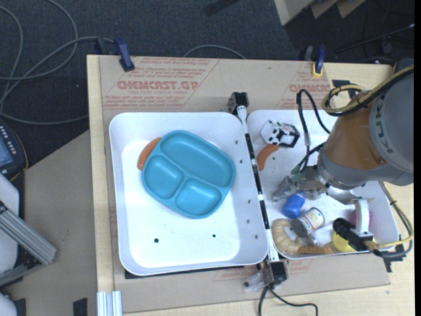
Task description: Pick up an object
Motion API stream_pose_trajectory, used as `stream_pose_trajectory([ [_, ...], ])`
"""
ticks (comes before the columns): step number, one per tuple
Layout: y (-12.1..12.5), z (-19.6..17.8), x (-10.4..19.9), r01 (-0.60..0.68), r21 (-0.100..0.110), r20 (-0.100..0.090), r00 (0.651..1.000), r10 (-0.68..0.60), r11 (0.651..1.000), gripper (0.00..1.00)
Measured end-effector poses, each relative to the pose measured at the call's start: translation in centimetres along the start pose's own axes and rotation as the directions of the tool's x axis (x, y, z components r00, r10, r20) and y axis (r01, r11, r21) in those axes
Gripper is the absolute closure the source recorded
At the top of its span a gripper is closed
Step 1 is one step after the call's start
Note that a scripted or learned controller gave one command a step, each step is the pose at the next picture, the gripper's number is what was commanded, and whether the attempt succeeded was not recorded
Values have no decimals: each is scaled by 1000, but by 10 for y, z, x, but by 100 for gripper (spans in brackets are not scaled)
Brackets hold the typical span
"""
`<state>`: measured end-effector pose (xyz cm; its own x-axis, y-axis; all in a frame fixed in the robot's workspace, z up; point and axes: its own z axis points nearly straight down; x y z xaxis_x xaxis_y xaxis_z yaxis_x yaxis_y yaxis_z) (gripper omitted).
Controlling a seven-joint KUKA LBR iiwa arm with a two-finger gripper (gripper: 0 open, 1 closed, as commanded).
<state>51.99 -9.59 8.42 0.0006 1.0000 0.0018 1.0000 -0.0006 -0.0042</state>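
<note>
The right bin [388,206] holds several small things. A black-and-white toy [280,134] lies at its far left, with an orange curved piece [266,154] just in front of it. A blue cap-like object [293,206], a small silver and white can [309,220] and a beige ring [287,236] lie toward the near left. My gripper [297,180] reaches down from the right and hangs low over the bin's left half, just above and behind the blue object. Nothing is visibly held in it.
The left bin [131,229] carries a blue divided plate [188,172] with an orange object [145,154] poking out from under its left edge. A ridge [253,176] separates the bins. The arm's grey and orange body covers the right bin's right half.
</note>
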Motion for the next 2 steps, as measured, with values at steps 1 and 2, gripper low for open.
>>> stream_pose_trajectory([
  [1,63,-1,-4,3,-11,4,1000,-3,1000,0],
  [2,8,0,-6,-2,2,0,1000,2,1000,0],
])
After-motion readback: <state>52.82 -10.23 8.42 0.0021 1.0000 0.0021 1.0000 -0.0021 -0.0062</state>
